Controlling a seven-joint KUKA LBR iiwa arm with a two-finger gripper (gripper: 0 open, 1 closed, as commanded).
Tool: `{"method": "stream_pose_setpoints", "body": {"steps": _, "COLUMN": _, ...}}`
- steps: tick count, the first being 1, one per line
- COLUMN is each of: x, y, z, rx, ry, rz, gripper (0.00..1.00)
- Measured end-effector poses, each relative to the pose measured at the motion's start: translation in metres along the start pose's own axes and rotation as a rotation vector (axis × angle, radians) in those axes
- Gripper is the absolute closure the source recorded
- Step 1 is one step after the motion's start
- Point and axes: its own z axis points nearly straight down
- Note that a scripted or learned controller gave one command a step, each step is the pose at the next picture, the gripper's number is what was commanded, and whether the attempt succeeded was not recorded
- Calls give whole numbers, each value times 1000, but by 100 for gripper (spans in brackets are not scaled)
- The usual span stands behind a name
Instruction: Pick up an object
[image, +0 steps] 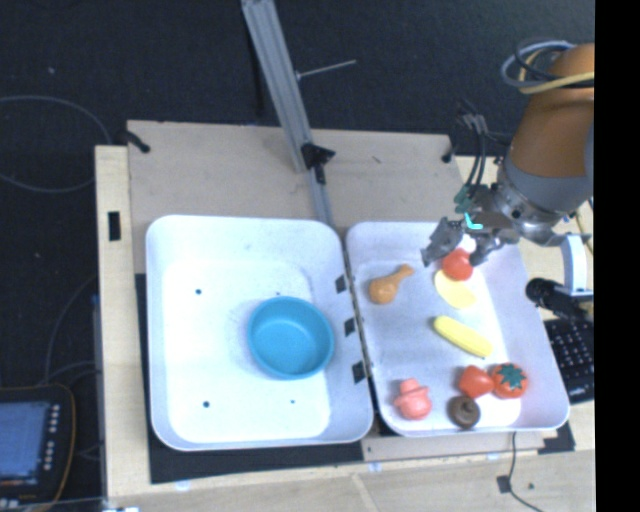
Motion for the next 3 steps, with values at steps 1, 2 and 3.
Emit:
{"method": "stream_pose_setpoints", "body": {"steps": 1, "x": 0, "y": 1, "z": -4, "rx": -6, "ry": 0, "rz": 0, "gripper": 0}}
{"method": "stream_pose_setpoints", "body": {"steps": 2, "x": 3, "y": 3, "z": 59, "rx": -1, "ry": -4, "rz": 5, "gripper": 0}}
{"method": "stream_pose_setpoints", "body": {"steps": 3, "x": 0, "y": -2, "z": 103, "rx": 0, "ry": -4, "rz": 4, "gripper": 0}}
